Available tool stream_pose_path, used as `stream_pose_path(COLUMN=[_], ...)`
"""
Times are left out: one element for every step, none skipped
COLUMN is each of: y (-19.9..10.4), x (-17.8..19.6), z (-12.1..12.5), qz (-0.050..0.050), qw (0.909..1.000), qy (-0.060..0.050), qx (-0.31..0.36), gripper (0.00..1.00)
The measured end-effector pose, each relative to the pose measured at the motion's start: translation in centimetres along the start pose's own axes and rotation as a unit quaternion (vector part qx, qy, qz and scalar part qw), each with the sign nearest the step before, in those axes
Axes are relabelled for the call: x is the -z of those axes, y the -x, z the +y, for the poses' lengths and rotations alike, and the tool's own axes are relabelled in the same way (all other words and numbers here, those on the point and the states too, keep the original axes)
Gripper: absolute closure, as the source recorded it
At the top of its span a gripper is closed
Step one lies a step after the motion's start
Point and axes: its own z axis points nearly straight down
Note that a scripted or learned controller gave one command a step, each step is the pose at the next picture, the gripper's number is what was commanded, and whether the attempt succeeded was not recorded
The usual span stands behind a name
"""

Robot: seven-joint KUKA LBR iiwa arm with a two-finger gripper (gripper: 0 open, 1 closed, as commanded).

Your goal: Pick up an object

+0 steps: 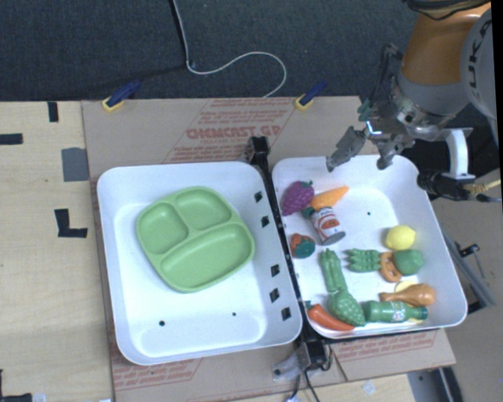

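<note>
So the end effector [363, 149] is hanging over the far edge of the right bin [431, 219], fingers spread apart and gripping nothing. I'd be aiming straight down at the yellow lemon [400, 237], sitting fairly clear toward the right. The purple grapes [297, 196], carrot [329, 196] and little can [328, 223] are crowding each other nearer the divider. Green tray [195, 237] is chilling in the left bin [124, 272].
</note>
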Motion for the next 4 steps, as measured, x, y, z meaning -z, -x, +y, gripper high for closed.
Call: stream_pose_path(y=[-5.2,-14.6,-22.6,-22.4], x=[21.0,21.1,26.5,27.3], z=[-2.6,-9.2,-13.6,-13.4], qz=[0.000,0.001,0.001,0.000], qw=[1.0000,1.0000,1.0000,1.0000], qy=[0.008,0.000,0.002,0.000], qx=[0.002,0.005,0.003,0.001], gripper=[0.00,0.00,0.00,1.00])
